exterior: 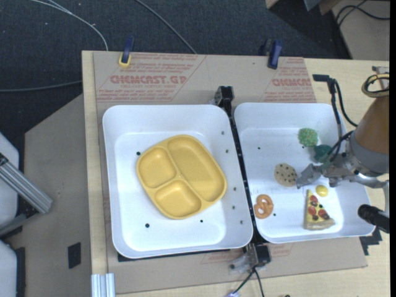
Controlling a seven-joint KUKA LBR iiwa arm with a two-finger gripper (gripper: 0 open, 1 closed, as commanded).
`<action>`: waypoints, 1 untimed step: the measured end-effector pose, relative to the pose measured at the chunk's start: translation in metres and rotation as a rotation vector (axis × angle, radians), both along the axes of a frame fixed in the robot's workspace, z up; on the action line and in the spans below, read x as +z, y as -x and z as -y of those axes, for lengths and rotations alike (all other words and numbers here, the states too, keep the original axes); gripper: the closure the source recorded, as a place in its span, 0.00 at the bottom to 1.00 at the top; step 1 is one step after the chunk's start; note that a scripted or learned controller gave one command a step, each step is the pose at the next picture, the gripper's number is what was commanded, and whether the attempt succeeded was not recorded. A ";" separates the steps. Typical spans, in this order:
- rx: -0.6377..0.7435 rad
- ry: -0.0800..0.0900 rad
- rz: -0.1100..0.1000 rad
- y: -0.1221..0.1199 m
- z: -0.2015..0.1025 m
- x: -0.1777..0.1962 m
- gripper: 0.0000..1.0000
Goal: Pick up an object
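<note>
In the right-hand white bin [291, 231], the arm's jaws [317, 175] hang low near the middle of the floor, reaching in from the right edge with the grey wrist and orange band behind them. How far the jaws stand apart cannot be told from this angle, and nothing can be seen held in them. Taking the jaws as the landmark: a round brown cookie [285, 174] with dark chips lies just to their left, a toy pizza slice [317, 211] with red and yellow toppings lies just below them, pointing up toward them, and a small orange pretzel [263, 205] sits further down and to the left, near the bin's inner wall. A green broccoli floret [307, 136] lies above the jaws toward the far wall, and a darker teal-green piece [322, 151] sits between the floret and the jaws, too small to name. All of these rest on the bin floor. Well to the left of the jaws, the left-hand white bin [124, 129] holds a yellow three-compartment plate [180, 176] lying flat. Both bins sit on a counter [185, 73] covered in printed cardboard, with a yellow-and-blue clamp [126, 52] and a blue clamp [273, 53] along its far edge.
</note>
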State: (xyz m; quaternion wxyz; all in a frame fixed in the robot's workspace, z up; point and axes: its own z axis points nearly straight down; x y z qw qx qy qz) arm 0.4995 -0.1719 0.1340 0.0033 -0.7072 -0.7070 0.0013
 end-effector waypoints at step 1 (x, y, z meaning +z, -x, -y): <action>-0.001 0.003 0.008 -0.002 0.001 0.013 1.00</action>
